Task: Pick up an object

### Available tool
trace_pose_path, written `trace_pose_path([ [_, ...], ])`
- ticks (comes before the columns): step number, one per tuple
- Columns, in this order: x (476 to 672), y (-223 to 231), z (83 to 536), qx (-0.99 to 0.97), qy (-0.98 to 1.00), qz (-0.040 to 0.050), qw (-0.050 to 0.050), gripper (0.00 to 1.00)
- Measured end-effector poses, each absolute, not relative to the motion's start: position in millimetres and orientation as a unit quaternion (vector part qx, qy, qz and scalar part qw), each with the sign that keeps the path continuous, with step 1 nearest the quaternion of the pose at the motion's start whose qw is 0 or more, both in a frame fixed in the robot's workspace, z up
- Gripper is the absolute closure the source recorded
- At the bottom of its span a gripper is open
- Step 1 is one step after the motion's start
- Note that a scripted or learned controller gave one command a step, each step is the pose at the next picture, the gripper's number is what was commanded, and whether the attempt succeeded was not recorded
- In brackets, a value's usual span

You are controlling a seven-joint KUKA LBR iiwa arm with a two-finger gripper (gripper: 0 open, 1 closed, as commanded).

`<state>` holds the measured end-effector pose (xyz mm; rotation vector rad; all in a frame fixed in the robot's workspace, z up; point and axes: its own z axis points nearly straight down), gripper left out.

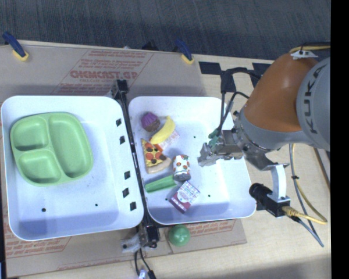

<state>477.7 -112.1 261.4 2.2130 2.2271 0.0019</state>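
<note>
The right bin [221, 112] holds a cluster of small items along its left half: a purple toy [150, 121], a yellow banana [164, 131], a pizza slice [153, 154], a small can [181, 167], a green pepper-like stick [159, 184] and a maroon packet [184, 196]. My gripper [216, 151] hovers over the bin's right half, to the right of the can and apart from it. Nothing shows between its fingers.
A green divided plate [49, 147] lies in the left bin [99, 211]. A green ball [178, 235] rests on the cardboard outside the bins' front edge. Clamps [15, 45] hold the cardboard at the back. Cables trail at the right.
</note>
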Motion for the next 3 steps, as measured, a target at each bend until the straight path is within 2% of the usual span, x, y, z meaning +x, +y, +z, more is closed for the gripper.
trace_pose_path([
  [1,477.6,-112.4,261.4,0.705,0.709,0.0005,0.001,0.00],
  [3,477.6,-112.4,261.4,0.705,0.709,0.0005,0.001,0.00],
])
